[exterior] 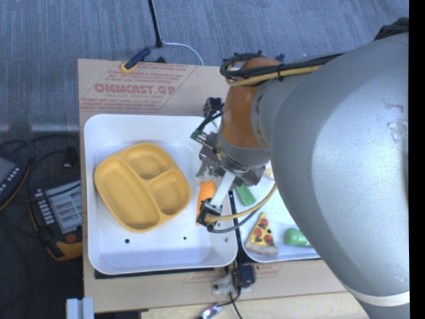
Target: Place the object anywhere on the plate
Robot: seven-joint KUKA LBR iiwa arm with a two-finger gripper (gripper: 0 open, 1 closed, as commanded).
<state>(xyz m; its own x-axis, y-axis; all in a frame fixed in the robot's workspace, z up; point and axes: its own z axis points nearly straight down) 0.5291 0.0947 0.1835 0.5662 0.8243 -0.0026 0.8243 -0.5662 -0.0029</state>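
Jaws: hidden from my camera; I cannot tell if clenched or released. Orange piece (207, 191): right at them, in the white bin (133, 251), just beside the yellow plate (141, 185). Possibly a toy carrot. I judge it light, stiff, slick plastic; grip across its middle.

the worktop (133, 95) was a brown, cardboard-like sheet with red printed lettering (133, 89) across its 12 o'clock strip. two shallow white bins sat directly on it, touching side by side: the left bin (166, 248) covered the 9 o'clock half, and the right bin (284, 251) lay at 3 o'clock, largely hidden under the arm. a blue and yellow clip (136, 59) gripped the worktop's edge at about 11 o'clock. bare brown margin showed along the 6 o'clock edge.
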